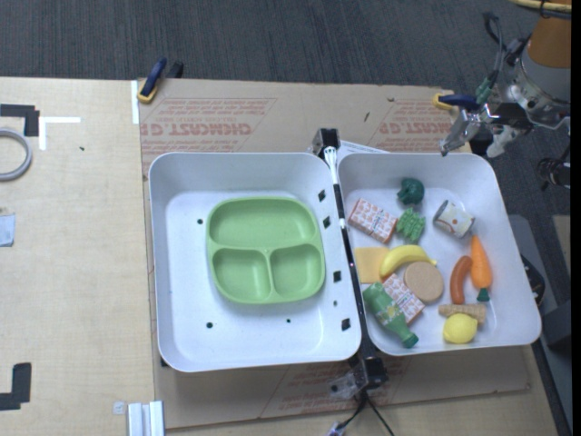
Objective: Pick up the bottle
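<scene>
Near the front edge of the right bin point(508, 198), toward its left wall, you find the one green bottle point(389, 314), lying on its side at a slant with its cap end pointing to the front rim. It touches a patterned snack packet point(403, 296) just behind it, and a second packet of the same kind point(373, 219) lies further back. You can count one banana point(405, 259), one yellow cheese slice point(368, 263) partly under it, one round tan cookie point(424, 282), one lemon point(460, 329), one carrot point(480, 262), one red sausage point(460, 278), one small biscuit-coloured piece point(463, 312) above the lemon, two green broccoli pieces point(410, 191) point(410, 222) and one small white carton point(452, 218). Around the bottle you have little room: the bin wall is close on its left, the rim close in front, and the packet presses on its right.

Left of it, the left bin point(172, 243) holds a single green three-compartment plate point(266, 249), with bare white floor all round it.

Beyond the right bin's back right corner, the gripper point(470, 134) hangs over the cardboard point(399, 121), well apart from the bottle. You cannot tell from this view whether its fingers are apart or together. Nothing is seen between them.

On the bench you also see one blue-and-yellow clamp point(151, 81) at the cardboard's back left corner and a ring of tape point(13, 155) at the far left.
</scene>
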`<state>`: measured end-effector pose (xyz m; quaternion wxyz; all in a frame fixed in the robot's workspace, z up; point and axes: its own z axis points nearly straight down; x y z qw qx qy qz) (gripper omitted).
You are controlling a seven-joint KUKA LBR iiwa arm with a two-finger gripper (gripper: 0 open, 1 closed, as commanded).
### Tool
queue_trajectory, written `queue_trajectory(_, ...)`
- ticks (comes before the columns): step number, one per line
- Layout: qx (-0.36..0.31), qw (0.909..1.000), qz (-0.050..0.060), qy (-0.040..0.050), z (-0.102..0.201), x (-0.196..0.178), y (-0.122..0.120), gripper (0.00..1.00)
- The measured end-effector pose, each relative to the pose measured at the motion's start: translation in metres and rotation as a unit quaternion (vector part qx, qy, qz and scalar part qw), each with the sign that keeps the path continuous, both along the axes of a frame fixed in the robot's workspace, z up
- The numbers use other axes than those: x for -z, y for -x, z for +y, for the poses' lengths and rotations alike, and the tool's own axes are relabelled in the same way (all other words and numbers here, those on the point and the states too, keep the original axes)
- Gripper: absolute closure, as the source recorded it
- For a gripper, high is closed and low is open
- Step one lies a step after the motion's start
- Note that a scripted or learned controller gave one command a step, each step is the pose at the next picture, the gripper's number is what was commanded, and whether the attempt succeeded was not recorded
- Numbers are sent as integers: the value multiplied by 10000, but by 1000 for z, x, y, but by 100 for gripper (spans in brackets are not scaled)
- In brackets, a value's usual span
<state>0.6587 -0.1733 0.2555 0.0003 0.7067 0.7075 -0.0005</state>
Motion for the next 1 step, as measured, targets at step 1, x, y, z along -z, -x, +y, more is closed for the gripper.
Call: queue_trajectory(1,-16,10000,-3,9,0,-10,0,100)
